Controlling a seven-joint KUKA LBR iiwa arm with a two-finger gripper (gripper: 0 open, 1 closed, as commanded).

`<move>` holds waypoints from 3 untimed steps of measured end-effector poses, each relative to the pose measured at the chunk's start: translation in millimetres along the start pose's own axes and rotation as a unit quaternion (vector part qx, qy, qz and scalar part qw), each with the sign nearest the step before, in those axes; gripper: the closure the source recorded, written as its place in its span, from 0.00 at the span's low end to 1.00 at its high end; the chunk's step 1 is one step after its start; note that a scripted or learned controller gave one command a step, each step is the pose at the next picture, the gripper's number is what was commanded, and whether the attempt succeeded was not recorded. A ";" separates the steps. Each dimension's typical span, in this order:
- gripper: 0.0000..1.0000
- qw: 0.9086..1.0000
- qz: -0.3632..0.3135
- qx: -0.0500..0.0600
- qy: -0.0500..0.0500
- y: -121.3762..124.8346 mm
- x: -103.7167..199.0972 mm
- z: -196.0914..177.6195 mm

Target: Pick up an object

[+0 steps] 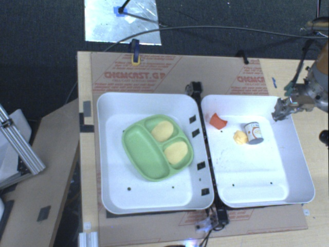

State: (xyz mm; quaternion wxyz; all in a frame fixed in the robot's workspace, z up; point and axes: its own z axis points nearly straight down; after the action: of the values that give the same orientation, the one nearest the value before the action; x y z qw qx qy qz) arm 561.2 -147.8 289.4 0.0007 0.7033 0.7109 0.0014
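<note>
From my feed, gripper [280,110] sits over the right bin's [267,189] far right edge; I cannot tell its state. In that bin: small can [253,133] lying on its side, yellow lump [239,137] touching it on the left, orange-red piece [218,121] farther left. Left bin [118,189] holds a green divided tray [141,156], with two yellow items [163,131] in its right compartments.

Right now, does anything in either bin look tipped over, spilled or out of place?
Only the small can in the right bin: it lies on its side, touching a yellow piece. The green tray sits askew in the left bin, nothing spilled.
</note>
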 end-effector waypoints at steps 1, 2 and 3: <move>1.00 1.000 0.000 0.000 0.000 24.5 48.5 13.1; 1.00 1.000 0.000 0.001 0.000 36.8 97.1 22.1; 1.00 1.000 0.001 0.001 0.000 55.3 148.4 39.3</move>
State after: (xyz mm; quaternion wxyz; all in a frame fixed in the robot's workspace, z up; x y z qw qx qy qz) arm 615.1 1.3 250.4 0.0000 0.7036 0.7106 0.0011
